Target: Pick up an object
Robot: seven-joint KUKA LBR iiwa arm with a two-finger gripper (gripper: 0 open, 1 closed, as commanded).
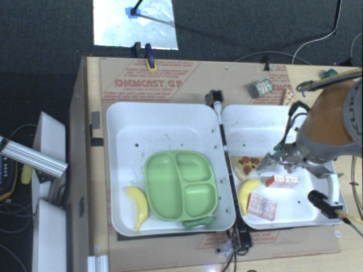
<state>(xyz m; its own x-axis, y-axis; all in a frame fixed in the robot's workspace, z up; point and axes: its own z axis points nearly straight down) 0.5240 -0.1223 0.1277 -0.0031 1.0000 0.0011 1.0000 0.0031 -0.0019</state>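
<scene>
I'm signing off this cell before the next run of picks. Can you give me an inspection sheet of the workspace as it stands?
Surface: bench covered with printed brown board, bearing two white bins side by side.
Job's things: left bin holds a green divided plate and a banana; right bin holds a pizza slice, a second banana, a small red-and-white box and a flat red-printed packet.
Clutter: small green can on the bench behind the right bin.
Grippers: gripper low over the right bin, near the pizza slice; finger state unclear.
Cables: white cable on the floor behind the bench.
Surroundings: dark carpet, shiny floor panel.
</scene>
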